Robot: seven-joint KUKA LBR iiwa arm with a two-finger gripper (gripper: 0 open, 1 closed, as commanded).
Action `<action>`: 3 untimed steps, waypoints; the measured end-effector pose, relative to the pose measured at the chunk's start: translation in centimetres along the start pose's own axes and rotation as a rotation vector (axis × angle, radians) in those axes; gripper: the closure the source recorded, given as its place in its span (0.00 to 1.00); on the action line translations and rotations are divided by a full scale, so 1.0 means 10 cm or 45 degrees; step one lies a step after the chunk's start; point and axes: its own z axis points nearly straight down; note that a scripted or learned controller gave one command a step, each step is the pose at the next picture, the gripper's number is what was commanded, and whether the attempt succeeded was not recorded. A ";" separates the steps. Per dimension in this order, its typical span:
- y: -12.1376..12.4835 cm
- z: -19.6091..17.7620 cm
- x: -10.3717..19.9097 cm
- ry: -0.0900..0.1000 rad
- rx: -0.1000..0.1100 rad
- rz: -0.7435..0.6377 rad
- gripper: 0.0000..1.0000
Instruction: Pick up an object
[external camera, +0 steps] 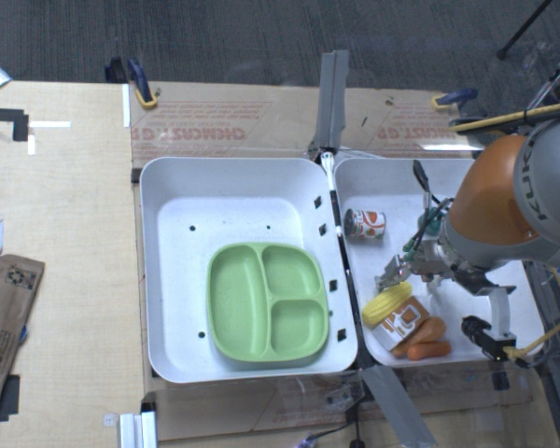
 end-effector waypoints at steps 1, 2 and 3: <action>0.00 -0.09 -0.01 -0.001 0.001 0.006 1.00; 0.01 -1.00 0.33 -0.001 -0.003 -0.293 1.00; 0.01 -1.00 0.33 -0.001 -0.003 -0.293 0.00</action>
